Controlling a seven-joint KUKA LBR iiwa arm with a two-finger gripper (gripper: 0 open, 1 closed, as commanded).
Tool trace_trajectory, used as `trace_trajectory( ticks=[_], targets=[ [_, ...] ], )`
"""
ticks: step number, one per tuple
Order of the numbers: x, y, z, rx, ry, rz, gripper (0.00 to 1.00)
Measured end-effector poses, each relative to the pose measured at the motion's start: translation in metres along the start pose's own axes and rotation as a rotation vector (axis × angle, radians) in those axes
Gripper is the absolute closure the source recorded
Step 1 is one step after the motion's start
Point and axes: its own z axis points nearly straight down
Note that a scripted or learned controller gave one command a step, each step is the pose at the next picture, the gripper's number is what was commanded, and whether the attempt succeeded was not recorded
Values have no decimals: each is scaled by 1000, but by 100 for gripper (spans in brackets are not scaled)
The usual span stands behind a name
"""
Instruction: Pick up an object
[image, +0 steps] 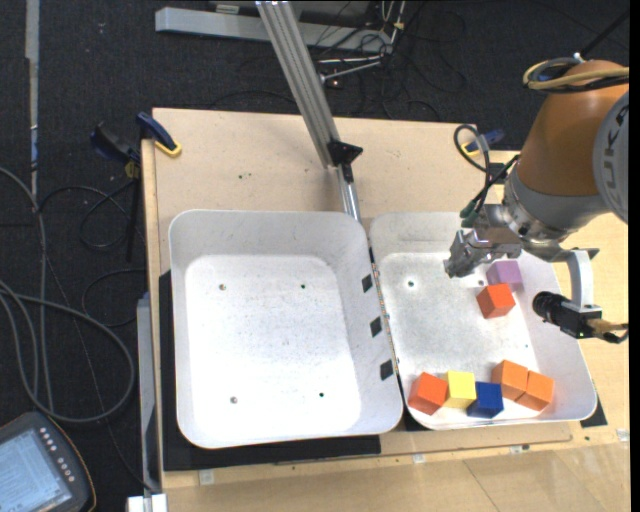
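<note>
Dark carpet strewn with cables is seen around a pale wooden counter (250, 160), on which two shallow white bins are set side by side. The left bin (200, 240) is speckled with dark marks. The right bin (400, 240) is reached by the grey and orange arm (570, 150) from the right, and the gripper (462, 258) is lowered over its far half. Whether the fingers are apart or closed cannot be told, and nothing is seen gripped. A lilac block (504, 272) lies just beside the gripper, with an orange block (495, 300) touching its near side. Along the near wall of the right bin, an orange cube (429, 392), a yellow cube (460, 388), a blue cube (487, 400) and two orange cubes (525, 383) are clustered together.
</note>
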Motion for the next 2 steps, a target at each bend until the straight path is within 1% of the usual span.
trace_trajectory(
  ticks=[1,2],
  targets=[
    [49,13,-7,0,0,-1,100],
    [101,19,5,4,0,-1,100]
  ],
)
